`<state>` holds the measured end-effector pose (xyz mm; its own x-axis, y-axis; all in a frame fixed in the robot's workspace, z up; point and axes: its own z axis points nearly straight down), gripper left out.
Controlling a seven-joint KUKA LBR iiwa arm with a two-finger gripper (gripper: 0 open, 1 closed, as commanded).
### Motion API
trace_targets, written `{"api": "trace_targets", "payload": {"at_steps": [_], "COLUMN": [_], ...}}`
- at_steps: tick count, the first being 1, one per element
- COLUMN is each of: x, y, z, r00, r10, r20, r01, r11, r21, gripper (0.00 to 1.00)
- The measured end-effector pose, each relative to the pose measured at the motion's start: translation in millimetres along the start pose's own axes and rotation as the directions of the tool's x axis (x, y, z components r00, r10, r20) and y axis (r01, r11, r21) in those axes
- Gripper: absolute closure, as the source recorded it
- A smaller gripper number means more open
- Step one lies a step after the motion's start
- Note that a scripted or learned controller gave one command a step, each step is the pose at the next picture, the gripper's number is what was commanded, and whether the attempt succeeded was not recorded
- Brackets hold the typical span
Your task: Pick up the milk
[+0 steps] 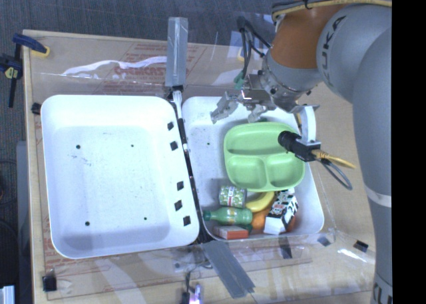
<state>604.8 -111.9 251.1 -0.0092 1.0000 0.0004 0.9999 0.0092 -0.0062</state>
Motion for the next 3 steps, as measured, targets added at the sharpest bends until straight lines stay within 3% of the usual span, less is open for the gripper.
{"api": "trace_targets", "payload": {"at_steps": [1, 2, 3], "x": [1, -30, -29], "y": [0, -39, -39], "z": [-9, -169, -168], "r00": [1.0, 0.995, 0.995], "r10": [-0.005, -0.103, -0.104], "r20": [0.0, 0.002, 0.001], "r01": [0.005, 0.103, 0.104], "r11": [1.0, 0.995, 0.995], "r21": [0.004, -0.004, -0.003], "gripper": [1.0, 1.0, 0.0]}}
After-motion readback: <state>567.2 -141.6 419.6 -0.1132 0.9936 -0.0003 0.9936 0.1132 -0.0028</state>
